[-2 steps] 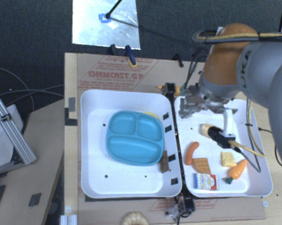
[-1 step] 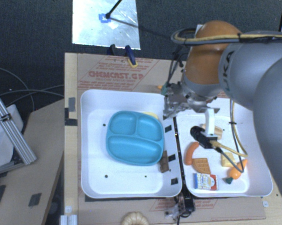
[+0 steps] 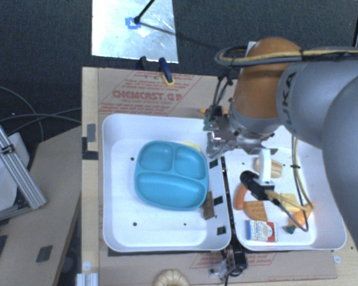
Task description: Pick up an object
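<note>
1. The scene was evenly and fairly brightly lit from above, with no hard-edged shadows.
2. The two white bins (image 3: 116, 184) were the brightest surfaces, their floors close to washed out.
3. A silvery sheet (image 3: 135, 26) at the top caught patchy glare and pale reflections.
4. The orange band (image 3: 270, 55) on the arm (image 3: 321, 97) carried a soft highlight along its upper curve.
5. The blue divided tray (image 3: 170, 174) cast only a faint, thin shadow at its lower edge.
6. The dark floor around the bench looked grainy and held little detail.
7. The picture was soft overall; small items in the right bin had smeared edges, and the arm's grey shell, nearest the lens, looked slightly blurred.
</note>
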Action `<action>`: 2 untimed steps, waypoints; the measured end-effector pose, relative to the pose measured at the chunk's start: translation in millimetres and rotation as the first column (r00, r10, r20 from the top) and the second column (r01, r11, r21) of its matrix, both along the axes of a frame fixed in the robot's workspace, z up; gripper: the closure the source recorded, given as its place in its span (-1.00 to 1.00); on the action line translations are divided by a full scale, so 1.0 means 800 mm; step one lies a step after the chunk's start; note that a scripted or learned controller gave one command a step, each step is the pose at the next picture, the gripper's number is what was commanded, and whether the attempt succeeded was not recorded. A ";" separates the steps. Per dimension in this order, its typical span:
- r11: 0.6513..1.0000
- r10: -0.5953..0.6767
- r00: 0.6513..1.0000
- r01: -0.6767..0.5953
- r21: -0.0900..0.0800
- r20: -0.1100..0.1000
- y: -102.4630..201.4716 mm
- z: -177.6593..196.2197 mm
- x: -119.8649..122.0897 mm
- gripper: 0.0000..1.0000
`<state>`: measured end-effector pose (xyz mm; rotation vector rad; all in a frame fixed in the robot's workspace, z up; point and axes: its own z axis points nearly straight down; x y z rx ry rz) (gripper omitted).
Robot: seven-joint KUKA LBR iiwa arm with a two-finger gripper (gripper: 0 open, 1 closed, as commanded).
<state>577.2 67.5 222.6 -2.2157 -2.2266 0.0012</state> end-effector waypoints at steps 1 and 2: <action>1.000 0.002 1.000 -0.002 0.001 0.003 0.007 -0.006 0.016 1.00; 1.000 0.002 1.000 -0.002 0.001 0.001 0.011 -0.009 0.011 1.00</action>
